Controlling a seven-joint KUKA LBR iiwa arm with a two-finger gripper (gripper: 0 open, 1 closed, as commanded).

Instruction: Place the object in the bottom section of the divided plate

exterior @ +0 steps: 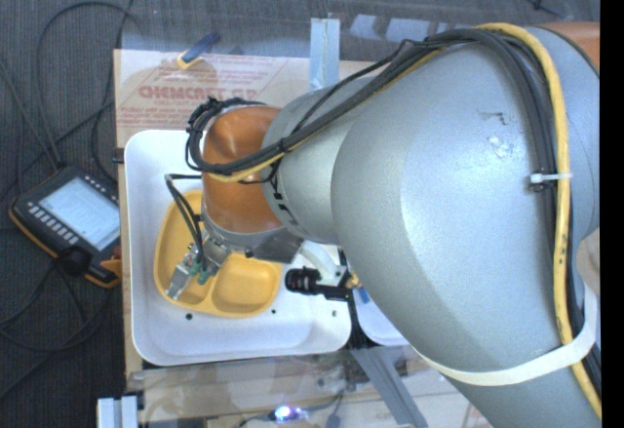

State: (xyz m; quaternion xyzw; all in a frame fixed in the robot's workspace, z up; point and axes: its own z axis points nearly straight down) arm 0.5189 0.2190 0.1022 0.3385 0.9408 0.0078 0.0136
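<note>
A yellow divided plate (244, 288) lies in the left white bin (146, 343). The arm covers much of the plate; its left and lower sections show. My gripper (187, 273) hangs low over the plate's left side, pointing down toward the lower-left section. A small green bit (201, 270) shows at the gripper's tip. Whether it is the object or a part of the gripper is unclear. The orange band (234, 163) above the wrist sits right over the plate's upper part.
The grey arm (439, 212) hides the right bin and most of the bench. A black connector (310, 281) juts out beside the plate's right edge. A cardboard sheet (156, 95) lies behind the bin. A teach pendant (68, 212) rests on the floor at left.
</note>
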